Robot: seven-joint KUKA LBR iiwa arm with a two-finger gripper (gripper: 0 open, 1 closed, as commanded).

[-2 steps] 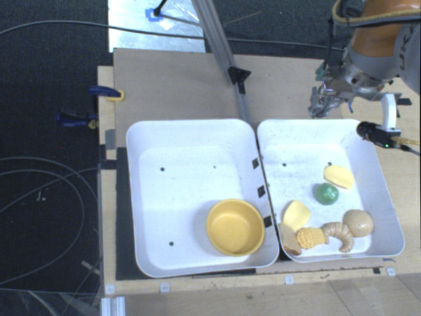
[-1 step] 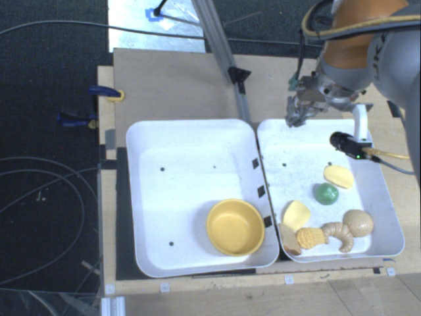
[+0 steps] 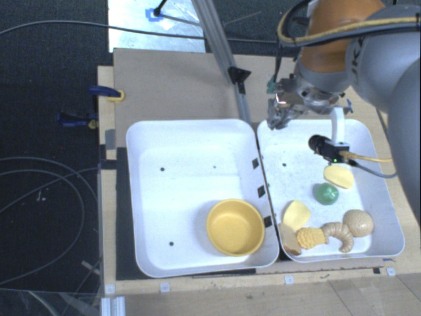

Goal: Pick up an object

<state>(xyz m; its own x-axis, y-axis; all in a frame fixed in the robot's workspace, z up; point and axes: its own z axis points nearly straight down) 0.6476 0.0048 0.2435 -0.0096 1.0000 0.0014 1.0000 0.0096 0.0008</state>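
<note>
My gripper (image 3: 279, 119) hangs over the far left corner of the right bin (image 3: 289, 160), below the orange wrist band; its fingertips look close together with nothing visible between them. In the right bin lie a pale yellow piece (image 3: 339, 175), a green ball (image 3: 325, 193), another yellow piece (image 3: 296, 214), a corn cob (image 3: 310, 237) and a tan mushroom-shaped toy (image 3: 350, 228). A yellow bowl (image 3: 235, 226) sits in the left bin (image 3: 177, 176), near its front right corner.
A black cylindrical part with a yellow cable (image 3: 326, 147) juts over the right bin beside the arm. A slanted grey pole (image 3: 217, 38) crosses behind the bins. Blue clamps (image 3: 92, 104) sit at the bench's left edge.
</note>
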